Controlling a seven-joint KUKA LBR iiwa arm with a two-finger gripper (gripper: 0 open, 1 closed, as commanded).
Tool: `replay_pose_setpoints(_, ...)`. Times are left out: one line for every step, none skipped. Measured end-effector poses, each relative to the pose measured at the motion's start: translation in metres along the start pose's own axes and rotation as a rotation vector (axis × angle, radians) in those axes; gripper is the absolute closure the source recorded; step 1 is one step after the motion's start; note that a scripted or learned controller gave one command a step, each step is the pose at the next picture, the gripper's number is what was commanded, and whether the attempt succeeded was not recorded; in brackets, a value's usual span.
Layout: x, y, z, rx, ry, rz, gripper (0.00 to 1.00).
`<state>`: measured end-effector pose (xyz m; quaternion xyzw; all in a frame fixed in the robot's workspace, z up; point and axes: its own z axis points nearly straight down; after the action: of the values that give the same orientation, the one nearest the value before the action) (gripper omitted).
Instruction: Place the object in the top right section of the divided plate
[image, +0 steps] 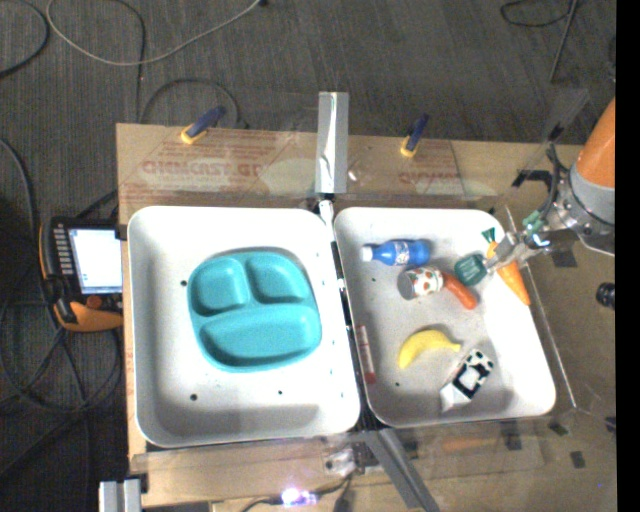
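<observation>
Two shallow white bins are sitting side by side on a bench. The left bin (160, 300) is holding a turquoise divided plate (256, 306), with two small sections along its far side and one large section nearer the viewer. The right bin (520, 380) is holding a blue bottle (398, 252) lying on its side, a small white and red ball (424, 283), an orange carrot (461, 293), a yellow banana (428, 347) and a black and white carton (468, 375). The arm is reaching in from the right, with the gripper (510, 255) hanging over the far right corner of that bin, beside a small teal block (470, 267) and a second carrot (515, 283). I cannot tell whether it is open or closed.
</observation>
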<state>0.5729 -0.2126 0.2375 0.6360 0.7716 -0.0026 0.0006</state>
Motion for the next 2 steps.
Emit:
replay_pose_setpoints(0.070, 0.010, 0.049, -0.002, 0.005, -0.108, 1.00)
replay_pose_setpoints(0.180, 0.056, 0.026, -0.003, 0.004, -0.332, 1.00)
